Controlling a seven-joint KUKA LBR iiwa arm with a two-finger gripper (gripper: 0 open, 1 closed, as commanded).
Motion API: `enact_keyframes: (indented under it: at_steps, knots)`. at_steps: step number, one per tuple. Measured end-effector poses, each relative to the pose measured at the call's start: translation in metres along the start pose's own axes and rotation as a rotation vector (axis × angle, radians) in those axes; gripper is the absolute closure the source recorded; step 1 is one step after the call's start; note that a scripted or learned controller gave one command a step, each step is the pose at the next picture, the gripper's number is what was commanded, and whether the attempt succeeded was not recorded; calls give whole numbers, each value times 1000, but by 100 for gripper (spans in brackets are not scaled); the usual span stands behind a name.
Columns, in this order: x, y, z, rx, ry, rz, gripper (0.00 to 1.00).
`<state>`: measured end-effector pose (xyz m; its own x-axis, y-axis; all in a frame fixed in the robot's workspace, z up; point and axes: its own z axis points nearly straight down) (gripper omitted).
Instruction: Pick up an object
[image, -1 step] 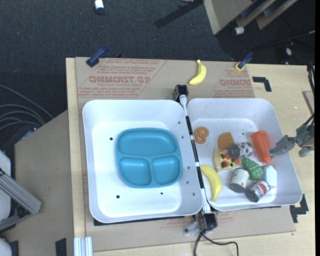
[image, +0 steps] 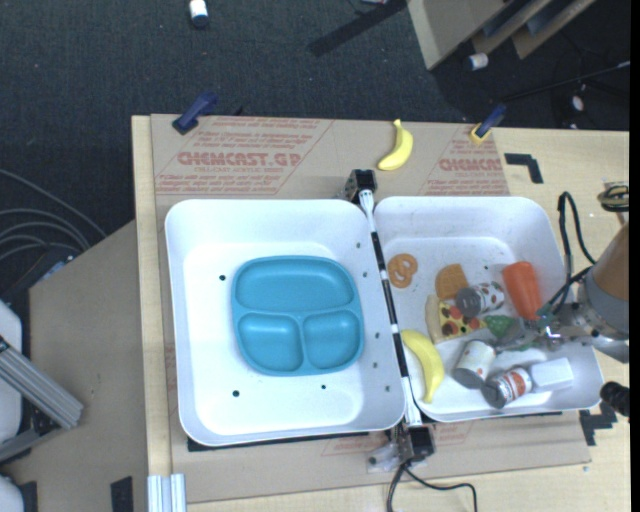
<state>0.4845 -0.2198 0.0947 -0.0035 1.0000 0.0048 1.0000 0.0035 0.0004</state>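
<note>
The right bin (image: 470, 212) holds a jumble of small items. Among them are an orange carrot (image: 521, 286), a pretzel (image: 403, 269), a pizza slice (image: 448, 318), a green piece (image: 499, 325), a grey cup (image: 474, 357), a red-and-white can (image: 511, 384) and a white block (image: 549, 376). A yellow banana (image: 427, 364) lies along this bin's left wall. My gripper (image: 548, 331) reaches in from the right and hangs low over the bin's right side, just below the carrot and beside the green piece. I see nothing held in it.
The left bin (image: 200, 300) carries a blue divided plate (image: 297, 313). A second banana (image: 397, 148) lies on the bench behind the bins. Blue clamps (image: 193, 113) sit at the back edge of the board. Black cables (image: 568, 225) run by the right bin's far corner.
</note>
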Motion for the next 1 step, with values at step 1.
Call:
enact_keyframes:
  at_steps: [1]
  knots:
    - [7, 101, 10, -1, 0, 0, 0]
